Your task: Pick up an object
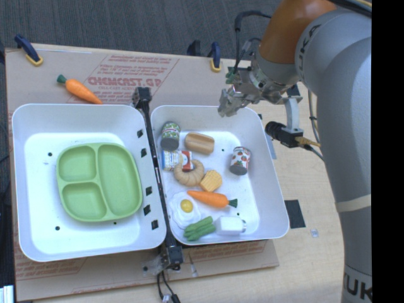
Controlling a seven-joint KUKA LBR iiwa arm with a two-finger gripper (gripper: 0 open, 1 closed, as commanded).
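Observation:
The right bin [268,188] holds several toy foods: a bread roll [199,142], a dark can [169,135], a small tin with a red label [177,160], a pretzel ring [189,173], a yellow waffle piece [211,181], a carrot [209,199], a fried egg [184,209], green beans [200,228], a white block [230,225] and a strawberry jar [239,160]. My gripper [228,103] hangs above the bin's far rim, apart from every item, with nothing seen between its fingers.
The left bin [25,232] holds a green divided plate [98,181]. A second carrot [79,89] lies on the cardboard behind the left bin. Clamps [216,57] sit at the board's far edge. The grey arm [341,93] fills the right side.

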